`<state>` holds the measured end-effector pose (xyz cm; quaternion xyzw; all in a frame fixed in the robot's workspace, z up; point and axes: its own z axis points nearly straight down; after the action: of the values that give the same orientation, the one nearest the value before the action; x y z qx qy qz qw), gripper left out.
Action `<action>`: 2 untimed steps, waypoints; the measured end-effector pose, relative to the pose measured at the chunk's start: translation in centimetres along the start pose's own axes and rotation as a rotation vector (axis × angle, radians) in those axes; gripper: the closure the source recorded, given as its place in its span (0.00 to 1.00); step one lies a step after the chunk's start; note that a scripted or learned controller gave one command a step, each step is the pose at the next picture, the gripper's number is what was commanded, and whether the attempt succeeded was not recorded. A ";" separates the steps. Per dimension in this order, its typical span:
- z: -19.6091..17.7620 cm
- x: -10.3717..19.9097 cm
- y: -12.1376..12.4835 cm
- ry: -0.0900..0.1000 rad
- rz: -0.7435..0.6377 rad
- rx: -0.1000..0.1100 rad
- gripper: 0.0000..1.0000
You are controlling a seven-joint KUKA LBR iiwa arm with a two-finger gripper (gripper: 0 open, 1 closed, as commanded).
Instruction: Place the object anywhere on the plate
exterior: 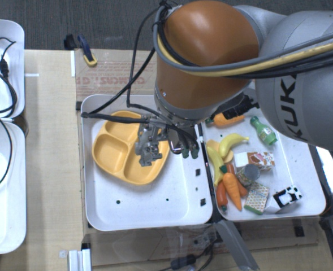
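Observation:
A yellow divided plate (114, 149) lies in the left bin (143, 208), toward its back left. My gripper (149, 147) hangs under the orange wrist band, over the plate's right compartments. Its dark metal parts overlap the plate's right rim. Whether anything is held there cannot be made out, since the grey parts blur together. The big arm body hides the back of both bins.
The right bin (307, 202) holds a banana (232, 142), carrots (230, 187), a green bottle (263, 131), an orange item (229, 118), a small carton (260, 160), a patterned sponge (256, 198) and a black-and-white block (287, 196). Cables (107, 110) trail over the left bin's back edge.

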<state>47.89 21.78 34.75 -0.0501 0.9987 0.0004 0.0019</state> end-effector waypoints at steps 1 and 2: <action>7.6 -1.7 0.9 0.003 -0.528 -0.001 1.00; 12.4 -0.6 -4.8 0.003 -0.580 -0.002 1.00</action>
<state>48.99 17.10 22.36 -0.3338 0.9426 0.0006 0.0005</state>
